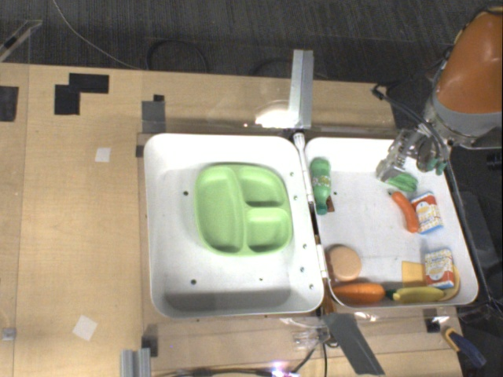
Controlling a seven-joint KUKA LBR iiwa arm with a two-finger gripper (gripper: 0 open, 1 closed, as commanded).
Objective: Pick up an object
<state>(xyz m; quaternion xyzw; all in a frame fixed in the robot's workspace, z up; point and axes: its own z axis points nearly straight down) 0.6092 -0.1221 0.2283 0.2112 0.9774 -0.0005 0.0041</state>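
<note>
The arm [471,69] is reaching in over the right bin's [357,210] far right corner, likely to grab something there. In the left bin [165,234], a green divided tray [242,209] is lying at the middle. The gripper [409,162] is hanging just above a small green piece [404,183] near the right edge; whether its claw is apart or together, I cannot tell. A green bottle [320,181] is lying along the left wall, with an orange sausage [405,210] beside the green piece.

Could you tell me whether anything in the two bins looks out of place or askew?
Nothing looks spilled or damaged. The green bottle lies on its side against the right bin's left wall, and the green tray sits slightly rotated.
</note>
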